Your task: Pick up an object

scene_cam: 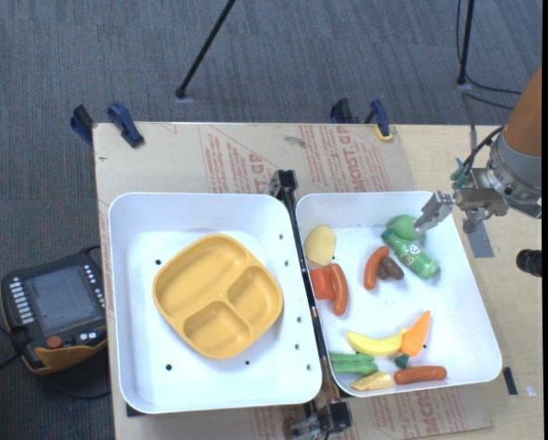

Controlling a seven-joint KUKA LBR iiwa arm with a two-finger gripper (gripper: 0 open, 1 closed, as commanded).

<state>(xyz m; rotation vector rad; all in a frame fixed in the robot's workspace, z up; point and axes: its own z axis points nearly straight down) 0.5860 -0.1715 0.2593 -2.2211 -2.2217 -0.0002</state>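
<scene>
Tool [427, 216] seemingly over green toy [410, 246]

A single fixed camera is mounted above the desk [246, 159] and looks down at a slant, so the far edge of the desk lies toward the top of the frame and the near edge toward the bottom. The view is set far enough back to take in both white bins whole: the left bin [127, 291] and the right bin [471, 310] sit side by side across the middle of the frame. Grey carpet [91, 44] fills the upper band, where tripod legs [210, 35] stand. A handheld control pendant [54, 310] lies at the left edge. The arm [526, 145] enters from the right edge.
</scene>
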